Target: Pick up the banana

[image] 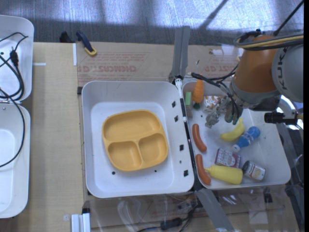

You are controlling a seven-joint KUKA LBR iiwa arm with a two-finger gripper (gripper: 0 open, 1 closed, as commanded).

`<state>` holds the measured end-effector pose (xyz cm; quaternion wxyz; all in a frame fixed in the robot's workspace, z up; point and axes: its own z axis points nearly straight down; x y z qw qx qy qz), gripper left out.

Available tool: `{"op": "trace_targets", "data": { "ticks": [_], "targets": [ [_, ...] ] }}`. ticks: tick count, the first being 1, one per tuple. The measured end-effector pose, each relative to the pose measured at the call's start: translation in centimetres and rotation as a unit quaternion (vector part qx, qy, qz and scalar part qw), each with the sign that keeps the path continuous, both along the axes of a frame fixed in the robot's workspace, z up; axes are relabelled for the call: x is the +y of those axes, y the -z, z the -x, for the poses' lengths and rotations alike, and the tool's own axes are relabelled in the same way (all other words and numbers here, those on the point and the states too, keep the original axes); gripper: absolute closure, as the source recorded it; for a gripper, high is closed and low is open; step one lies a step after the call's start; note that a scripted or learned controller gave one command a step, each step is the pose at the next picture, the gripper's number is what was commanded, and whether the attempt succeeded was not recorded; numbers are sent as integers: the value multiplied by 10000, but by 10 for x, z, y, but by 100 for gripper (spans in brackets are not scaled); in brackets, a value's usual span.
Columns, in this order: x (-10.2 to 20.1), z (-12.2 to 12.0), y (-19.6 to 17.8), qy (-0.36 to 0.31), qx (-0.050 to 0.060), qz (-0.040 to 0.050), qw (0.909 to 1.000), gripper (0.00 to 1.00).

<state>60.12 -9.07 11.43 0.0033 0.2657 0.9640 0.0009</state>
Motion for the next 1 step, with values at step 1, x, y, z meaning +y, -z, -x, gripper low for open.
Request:
{"op": "trace_targets", "data": {
  "ticks": [1],
  "targets": [
    [0,0,0,1,2,1,10000,0]
  ]
}}
